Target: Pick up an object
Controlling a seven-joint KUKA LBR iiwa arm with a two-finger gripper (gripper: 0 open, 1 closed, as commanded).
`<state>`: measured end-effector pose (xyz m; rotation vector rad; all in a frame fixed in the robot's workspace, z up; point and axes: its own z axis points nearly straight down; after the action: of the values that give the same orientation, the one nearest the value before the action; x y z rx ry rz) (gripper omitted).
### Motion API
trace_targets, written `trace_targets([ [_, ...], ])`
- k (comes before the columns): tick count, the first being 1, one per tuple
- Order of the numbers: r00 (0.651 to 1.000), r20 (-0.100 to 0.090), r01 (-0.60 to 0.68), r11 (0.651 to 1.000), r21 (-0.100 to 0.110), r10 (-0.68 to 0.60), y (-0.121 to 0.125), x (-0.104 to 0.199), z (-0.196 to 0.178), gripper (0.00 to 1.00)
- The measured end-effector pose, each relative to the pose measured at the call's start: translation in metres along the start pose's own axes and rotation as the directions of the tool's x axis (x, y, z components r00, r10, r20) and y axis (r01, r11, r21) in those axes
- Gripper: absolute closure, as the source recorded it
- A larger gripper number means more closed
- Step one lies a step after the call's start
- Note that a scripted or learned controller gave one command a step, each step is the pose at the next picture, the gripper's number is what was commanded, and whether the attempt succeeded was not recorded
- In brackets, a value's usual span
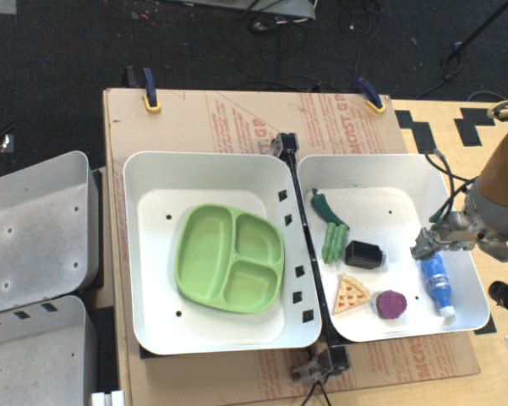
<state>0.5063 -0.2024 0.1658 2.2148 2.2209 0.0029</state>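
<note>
The right bin (380, 176) holds a blue bottle (438, 284) with a white cap at its right side, a purple round piece (391, 304), a pizza slice toy (349, 295), a black block (363, 254) and a green vegetable toy (330, 227). My gripper (429, 245) hangs at the right edge of that bin, just above the bottle's upper end. The arm's wrist covers the fingers. Nothing is seen held.
The left bin (152, 176) contains a light green divided plate (230, 259). Both bins rest on a cardboard sheet (237, 117) clamped at the back. Grey metal trays (34, 218) lie to the far left. Cables run by the arm at the right.
</note>
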Motion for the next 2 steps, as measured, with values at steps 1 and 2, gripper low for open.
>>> trace_targets([
  [1,1.000,0.000,0.001,1.000,-0.001,-0.001,0.007,0.009,-0.053,1.00],
  [2,1.000,0.000,0.000,1.000,-0.001,0.000,0.009,0.008,-0.107,1.00],
])
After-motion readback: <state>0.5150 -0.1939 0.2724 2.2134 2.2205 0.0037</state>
